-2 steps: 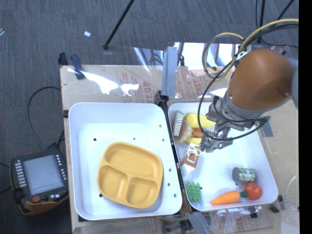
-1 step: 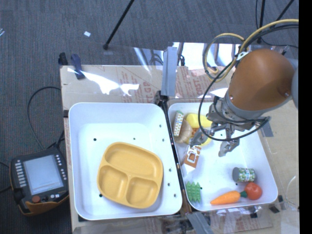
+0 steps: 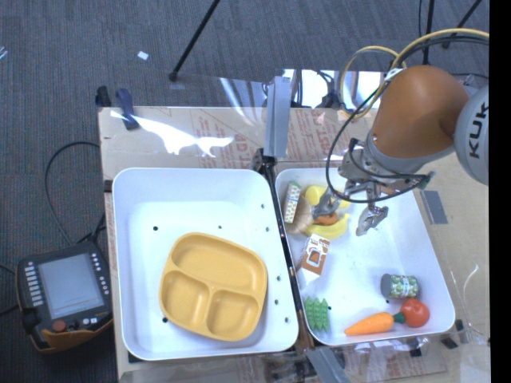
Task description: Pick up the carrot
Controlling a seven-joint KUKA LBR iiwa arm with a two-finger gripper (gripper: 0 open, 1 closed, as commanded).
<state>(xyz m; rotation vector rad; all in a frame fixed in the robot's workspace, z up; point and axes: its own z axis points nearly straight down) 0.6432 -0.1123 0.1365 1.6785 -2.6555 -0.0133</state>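
Carrot (image 3: 370, 324) lies, as we see it, at the near edge of the right bin (image 3: 423, 246), touching a tomato (image 3: 415, 313), while our gripper (image 3: 350, 211) hangs well apart with fingers spread wide over a banana (image 3: 334, 227), holding nothing.

Orange carrot (image 3: 370, 324) lies flat near right bin's front edge, seemingly touching tomato.

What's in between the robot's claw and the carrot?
In the camera view, mostly bare white bin floor lies between the gripper and the carrot.
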